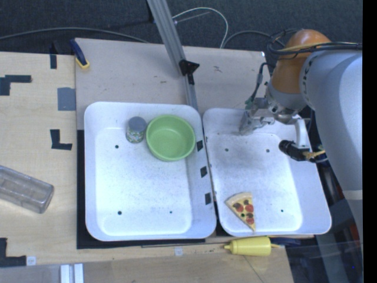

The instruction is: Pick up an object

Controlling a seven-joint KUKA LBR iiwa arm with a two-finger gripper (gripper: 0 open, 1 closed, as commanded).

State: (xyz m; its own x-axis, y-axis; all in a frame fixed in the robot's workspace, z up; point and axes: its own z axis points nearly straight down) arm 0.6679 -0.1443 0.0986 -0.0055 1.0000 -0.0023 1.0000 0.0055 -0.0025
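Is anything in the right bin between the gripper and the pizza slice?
Nothing visible. The gripper is over the far edge of the right bin; the pizza slice lies near its front edge, with bare bin floor between them. The bowl and can sit in the left bin.

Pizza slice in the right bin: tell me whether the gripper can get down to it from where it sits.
Probably yes. The pizza slice lies flat near the right bin's front edge with bare floor around it, and nothing stands between it and the gripper at the far end.
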